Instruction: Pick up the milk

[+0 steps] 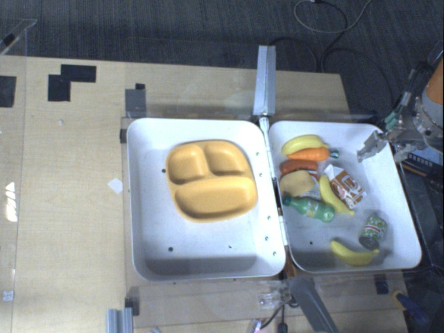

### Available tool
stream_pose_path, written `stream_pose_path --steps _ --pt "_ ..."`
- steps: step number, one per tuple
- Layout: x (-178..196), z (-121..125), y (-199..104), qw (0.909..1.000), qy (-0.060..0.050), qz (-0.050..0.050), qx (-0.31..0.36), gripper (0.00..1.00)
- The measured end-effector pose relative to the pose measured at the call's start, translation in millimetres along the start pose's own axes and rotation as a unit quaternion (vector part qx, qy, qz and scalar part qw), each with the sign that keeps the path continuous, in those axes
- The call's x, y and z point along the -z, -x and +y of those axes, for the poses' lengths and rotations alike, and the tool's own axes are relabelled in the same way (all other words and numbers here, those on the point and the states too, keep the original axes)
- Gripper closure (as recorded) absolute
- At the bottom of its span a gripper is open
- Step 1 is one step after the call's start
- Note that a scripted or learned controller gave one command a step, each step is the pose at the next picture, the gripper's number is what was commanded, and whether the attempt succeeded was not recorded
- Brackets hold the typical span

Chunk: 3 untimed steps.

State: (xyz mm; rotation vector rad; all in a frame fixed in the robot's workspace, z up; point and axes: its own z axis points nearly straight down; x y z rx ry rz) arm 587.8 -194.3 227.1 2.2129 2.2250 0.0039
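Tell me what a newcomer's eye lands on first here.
First, the big yellow divided plate, alone in the middle of the left bin. Next, the colourful cluster in the right bin: a banana and carrot at the far end, a green bottle near the divider. The tool hovers at that bin's far right corner.

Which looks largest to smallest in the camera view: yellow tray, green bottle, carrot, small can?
1. yellow tray
2. green bottle and carrot, which look alike in length, so I leave them unranked
3. small can
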Motion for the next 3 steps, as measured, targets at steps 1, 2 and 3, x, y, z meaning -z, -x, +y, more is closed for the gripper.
stream_pose_path --steps 1,2,3 --pt "-138 -23 -13 0.9997 0.004 -0.001 0.026 0.0" --pt "-137 -17 -18 0.9969 0.004 -0.002 0.079 0.0" --pt "-37 -73 -8 0.9933 0.002 -0.001 0.116 0.0"
